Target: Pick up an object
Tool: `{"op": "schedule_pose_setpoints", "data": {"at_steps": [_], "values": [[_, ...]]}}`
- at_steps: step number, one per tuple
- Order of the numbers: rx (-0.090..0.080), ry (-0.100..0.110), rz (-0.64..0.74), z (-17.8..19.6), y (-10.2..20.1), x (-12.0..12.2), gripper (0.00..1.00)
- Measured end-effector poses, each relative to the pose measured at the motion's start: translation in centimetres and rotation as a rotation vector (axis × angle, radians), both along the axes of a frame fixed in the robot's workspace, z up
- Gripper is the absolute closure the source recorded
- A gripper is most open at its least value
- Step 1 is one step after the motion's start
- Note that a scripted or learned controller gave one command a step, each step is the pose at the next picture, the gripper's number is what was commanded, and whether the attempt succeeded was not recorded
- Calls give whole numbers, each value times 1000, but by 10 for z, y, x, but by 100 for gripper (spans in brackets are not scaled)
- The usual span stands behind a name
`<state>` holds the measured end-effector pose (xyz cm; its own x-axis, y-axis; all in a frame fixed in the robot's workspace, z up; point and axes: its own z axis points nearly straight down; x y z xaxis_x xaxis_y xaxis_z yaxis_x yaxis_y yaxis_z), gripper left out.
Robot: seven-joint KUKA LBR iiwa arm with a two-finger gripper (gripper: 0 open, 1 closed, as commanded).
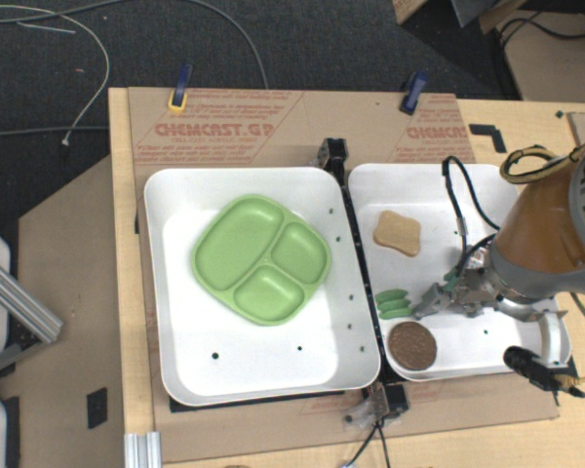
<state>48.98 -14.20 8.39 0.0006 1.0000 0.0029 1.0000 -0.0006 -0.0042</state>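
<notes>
— Black clamps (388, 398) are seen at the near edge of the desk (127, 261), at the seam between the two bins. What is found furthest to the left?

— Bare brown board is seen there, printed with red lettering. The left bin (175, 354) is set on it, and a green divided plate (261, 258) is laid flat in that bin, turned at an angle, with three compartments. Two blue clips (181, 86) are fixed at the far edge of the board.

— And the right bin (370, 188)?

— Three things are held in it. A tan bread-like slice (398, 232) is placed toward the far left part. A small green pod-like piece (393, 305) is laid against the left wall, nearer the camera. A round brown disc (411, 344) is set in the near left corner, just beside the green piece.

— Where is the claw (439, 298) seen?

— It is lowered over the middle of the right bin, pointed leftward, its tips near the green piece and just above the disc. Whether the green piece is touched cannot be told. Nothing is seen gripped. Whether the claw is spread or pressed together cannot be told.

— And the arm (551, 237)?

— It is brought in from the right, its orange band seen above the grey wrist, with black cable (454, 188) looped over the bin's far side.
</notes>
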Motion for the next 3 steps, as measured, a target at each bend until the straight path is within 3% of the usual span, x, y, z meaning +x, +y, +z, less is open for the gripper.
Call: {"op": "schedule_pose_setpoints", "data": {"at_steps": [1,3], "values": [[0,-4,-1,12,0,1,100],[-5,-12,3,135,-1,-3,100]]}}
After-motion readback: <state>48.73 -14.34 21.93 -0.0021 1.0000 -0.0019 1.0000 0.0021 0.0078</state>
